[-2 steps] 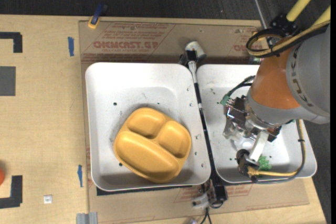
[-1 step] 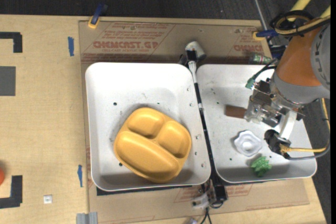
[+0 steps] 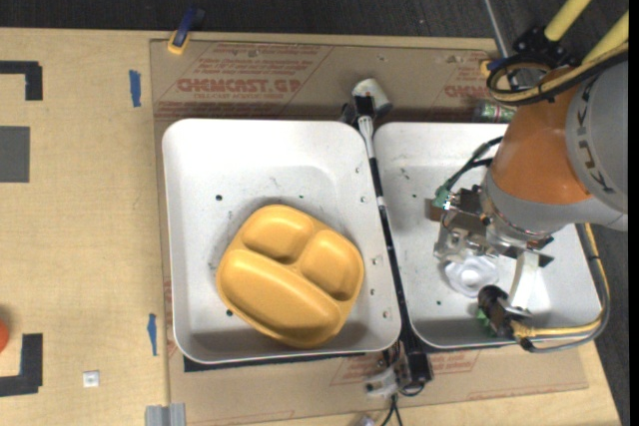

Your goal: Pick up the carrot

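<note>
Here, tool over right bin, bread left.

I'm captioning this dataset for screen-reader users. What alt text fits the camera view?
A grey robot arm with an orange band reaches from the right into the right white bin, its gripper low over the bin floor. The left white bin holds a large yellow bread-shaped object. No carrot is identifiable.

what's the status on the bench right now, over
Arm low over right bin, gripper near its floor, grip state unclear. No carrot identifiable. Large yellow bread-like lump sits in left bin.
</note>
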You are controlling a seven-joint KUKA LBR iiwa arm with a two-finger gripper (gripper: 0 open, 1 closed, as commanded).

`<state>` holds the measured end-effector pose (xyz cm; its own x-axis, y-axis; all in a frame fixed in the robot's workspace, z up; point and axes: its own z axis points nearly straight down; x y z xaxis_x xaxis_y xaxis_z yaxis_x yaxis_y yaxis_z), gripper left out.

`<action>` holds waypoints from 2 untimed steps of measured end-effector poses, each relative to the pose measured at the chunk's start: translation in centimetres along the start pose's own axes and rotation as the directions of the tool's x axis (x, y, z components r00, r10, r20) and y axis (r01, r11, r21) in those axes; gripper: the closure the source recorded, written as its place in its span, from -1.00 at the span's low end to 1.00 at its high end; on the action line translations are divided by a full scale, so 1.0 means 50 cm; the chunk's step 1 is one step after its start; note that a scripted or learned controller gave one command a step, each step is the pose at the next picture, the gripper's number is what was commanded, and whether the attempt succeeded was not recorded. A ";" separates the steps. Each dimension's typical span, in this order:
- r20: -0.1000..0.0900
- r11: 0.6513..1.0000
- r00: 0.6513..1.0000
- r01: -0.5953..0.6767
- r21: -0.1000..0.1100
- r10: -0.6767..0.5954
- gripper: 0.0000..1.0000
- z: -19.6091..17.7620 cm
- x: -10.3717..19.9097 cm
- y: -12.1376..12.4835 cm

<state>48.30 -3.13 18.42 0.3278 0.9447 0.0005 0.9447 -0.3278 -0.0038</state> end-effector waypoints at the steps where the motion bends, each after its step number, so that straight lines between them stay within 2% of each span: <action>1: 0.000 0.987 0.987 0.161 -0.001 -0.161 1.00 0.013 -0.128 0.036; 2: 0.000 0.990 0.990 -0.144 -0.004 0.144 1.00 -0.001 -0.067 0.016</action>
<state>47.97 -6.56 18.45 0.4602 0.8878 0.0003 0.8878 -0.4602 0.0006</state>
